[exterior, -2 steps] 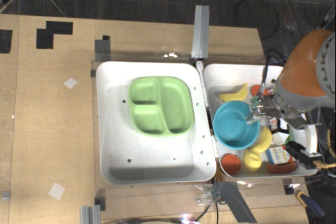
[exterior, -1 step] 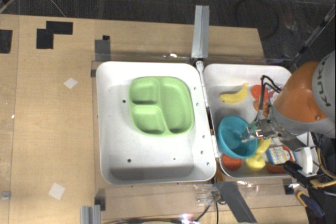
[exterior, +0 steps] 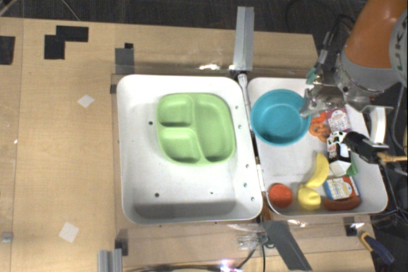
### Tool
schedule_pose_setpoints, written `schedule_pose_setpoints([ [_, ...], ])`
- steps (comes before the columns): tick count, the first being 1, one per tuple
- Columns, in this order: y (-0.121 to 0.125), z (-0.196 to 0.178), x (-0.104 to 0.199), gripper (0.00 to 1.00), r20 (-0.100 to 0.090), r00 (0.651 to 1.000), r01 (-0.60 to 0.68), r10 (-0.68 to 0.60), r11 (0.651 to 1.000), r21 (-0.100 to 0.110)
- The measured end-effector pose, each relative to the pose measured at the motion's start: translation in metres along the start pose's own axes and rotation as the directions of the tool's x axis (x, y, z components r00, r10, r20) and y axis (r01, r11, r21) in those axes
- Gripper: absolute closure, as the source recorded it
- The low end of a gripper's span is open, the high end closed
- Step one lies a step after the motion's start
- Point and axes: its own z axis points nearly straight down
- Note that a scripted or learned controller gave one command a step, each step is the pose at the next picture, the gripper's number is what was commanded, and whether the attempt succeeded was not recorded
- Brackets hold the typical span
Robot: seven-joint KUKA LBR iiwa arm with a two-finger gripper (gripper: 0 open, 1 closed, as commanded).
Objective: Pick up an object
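Gripper (exterior: 310,105) just beside blue bowl's (exterior: 278,116) right rim

Two shallow white bins sit side by side on the table: a left bin (exterior: 137,200) and a right bin (exterior: 280,159). The left one holds one green divided tray (exterior: 194,128). The right one holds one blue bowl (exterior: 278,116), one banana (exterior: 317,170), one red ball (exterior: 280,194), one yellow lemon-like piece (exterior: 309,198), and at least three printed packets (exterior: 338,190), partly hidden by the arm.
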Motion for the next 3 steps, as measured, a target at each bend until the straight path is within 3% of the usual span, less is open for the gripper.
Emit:
schedule_pose_setpoints([
  [1, -0.040, 0.164, -0.042, 1.00, 0.013, 1.000, 0.019, -0.019, 1.000, -0.003],
  [2, -0.041, 0.167, -0.034, 0.00, 0.002, 1.000, 0.030, -0.030, 1.000, 0.005],
  [3, 0.048, 0.181, -0.037, 0.00, 0.001, 0.988, -0.156, 0.156, 0.988, -0.004],
])
